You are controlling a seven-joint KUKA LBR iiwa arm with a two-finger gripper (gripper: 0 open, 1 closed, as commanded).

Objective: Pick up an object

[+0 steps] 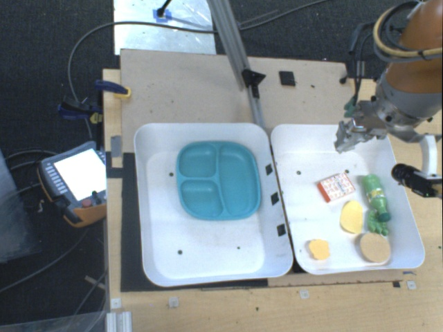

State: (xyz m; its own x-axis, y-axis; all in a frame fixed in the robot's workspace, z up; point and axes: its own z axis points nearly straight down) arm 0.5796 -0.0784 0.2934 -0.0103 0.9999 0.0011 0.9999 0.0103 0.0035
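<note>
Two shallow white bins sit side by side on the bench. The left bin holds a teal divided plate near its centre. The right bin gathers its contents at lower right: a red-and-white packet, a green bottle, a yellow piece, a small orange piece and a tan round. The gripper hangs over the right bin's upper edge, holding nothing; whether it is apart or together cannot be told.
</note>
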